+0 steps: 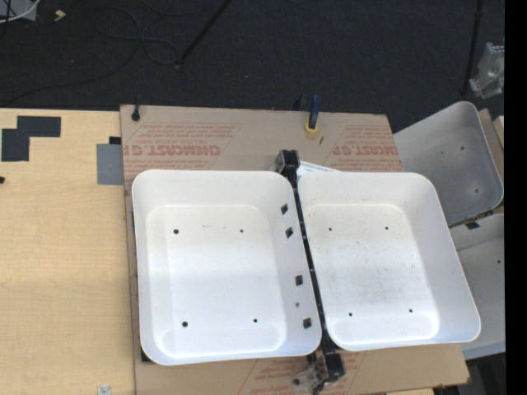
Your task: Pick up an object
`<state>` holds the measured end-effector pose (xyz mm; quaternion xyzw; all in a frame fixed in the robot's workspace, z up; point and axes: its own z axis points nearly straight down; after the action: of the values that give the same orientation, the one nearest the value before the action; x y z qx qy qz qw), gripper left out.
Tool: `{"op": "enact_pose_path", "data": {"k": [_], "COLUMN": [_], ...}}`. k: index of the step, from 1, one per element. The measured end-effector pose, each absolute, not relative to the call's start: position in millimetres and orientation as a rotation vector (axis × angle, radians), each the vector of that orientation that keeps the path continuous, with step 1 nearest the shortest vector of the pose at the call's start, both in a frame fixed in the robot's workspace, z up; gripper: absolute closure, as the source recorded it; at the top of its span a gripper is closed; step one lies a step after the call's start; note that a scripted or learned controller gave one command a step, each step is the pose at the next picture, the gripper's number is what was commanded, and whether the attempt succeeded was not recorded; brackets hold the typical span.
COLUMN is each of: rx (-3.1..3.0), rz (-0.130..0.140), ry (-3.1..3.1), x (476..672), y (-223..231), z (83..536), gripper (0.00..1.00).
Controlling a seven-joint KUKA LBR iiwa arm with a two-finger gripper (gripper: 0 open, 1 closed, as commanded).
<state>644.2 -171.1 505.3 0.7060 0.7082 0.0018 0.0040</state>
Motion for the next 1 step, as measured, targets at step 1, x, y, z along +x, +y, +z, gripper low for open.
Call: {"op": "enact_pose_path", "data": {"k": [1], "rx": [2.222], "rz": [-0.001], "ry": [2.218], "x": [627.6], "y": [-195.2], "z": [540.3], "gripper": [1.00]}}
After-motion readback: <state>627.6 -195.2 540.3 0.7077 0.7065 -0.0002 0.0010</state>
